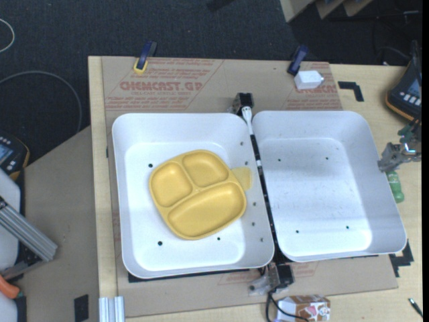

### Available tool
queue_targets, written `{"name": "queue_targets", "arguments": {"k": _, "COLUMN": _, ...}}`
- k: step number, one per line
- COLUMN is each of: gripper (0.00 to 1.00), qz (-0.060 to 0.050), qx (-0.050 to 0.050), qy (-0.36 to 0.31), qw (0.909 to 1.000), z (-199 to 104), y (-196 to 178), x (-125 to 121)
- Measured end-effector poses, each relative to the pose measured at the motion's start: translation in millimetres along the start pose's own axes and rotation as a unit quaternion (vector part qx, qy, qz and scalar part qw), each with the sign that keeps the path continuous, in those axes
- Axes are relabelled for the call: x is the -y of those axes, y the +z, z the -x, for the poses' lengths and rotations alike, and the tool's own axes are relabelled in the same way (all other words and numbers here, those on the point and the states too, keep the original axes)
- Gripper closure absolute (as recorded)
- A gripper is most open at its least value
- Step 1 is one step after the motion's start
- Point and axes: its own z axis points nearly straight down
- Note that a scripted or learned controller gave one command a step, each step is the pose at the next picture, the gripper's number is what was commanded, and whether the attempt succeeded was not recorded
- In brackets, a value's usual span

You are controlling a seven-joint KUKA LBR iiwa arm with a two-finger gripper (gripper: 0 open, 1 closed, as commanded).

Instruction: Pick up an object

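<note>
A: Camera view — where did the object sit?

B: A yellow, three-compartment plastic plate (198, 193) lay flat in the left shallow white bin (131, 139), slightly right of centre, with a small yellow piece peeking out at its right edge. The right shallow white bin (362, 146) held nothing I could make out.

A: And the gripper?

B: The gripper (395, 154) hung at the right bin's far right rim, well apart from the plate. Its opening — could not tell. Nothing seen in its grasp. By my reading, the whole pick was left: reach, close, lift.
</note>
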Motion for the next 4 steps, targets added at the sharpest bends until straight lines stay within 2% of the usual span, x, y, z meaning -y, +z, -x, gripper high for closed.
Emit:
{"name": "queue_targets", "arguments": {"k": 1, "gripper": 1.00, "qz": 0.001, "qx": 0.000, "qy": -0.001, "qw": 1.0000, "z": -0.3, "y": 6.7, "x": -32.3}}
{"name": "queue_targets", "arguments": {"k": 2, "gripper": 1.00, "qz": -0.007, "qx": -0.004, "qy": 0.002, "qw": 1.0000, "z": -1.6, "y": 125.8, "x": -4.0}}
{"name": "queue_targets", "arguments": {"k": 3, "gripper": 1.00, "qz": -0.004, "qx": -0.003, "qy": 0.002, "qw": 1.0000, "z": -1.0, "y": 162.9, "x": 20.8}}
{"name": "queue_targets", "arguments": {"k": 4, "gripper": 1.00, "qz": -0.003, "qx": -0.002, "qy": 0.001, "qw": 1.0000, "z": -0.9, "y": 160.6, "x": 44.5}}
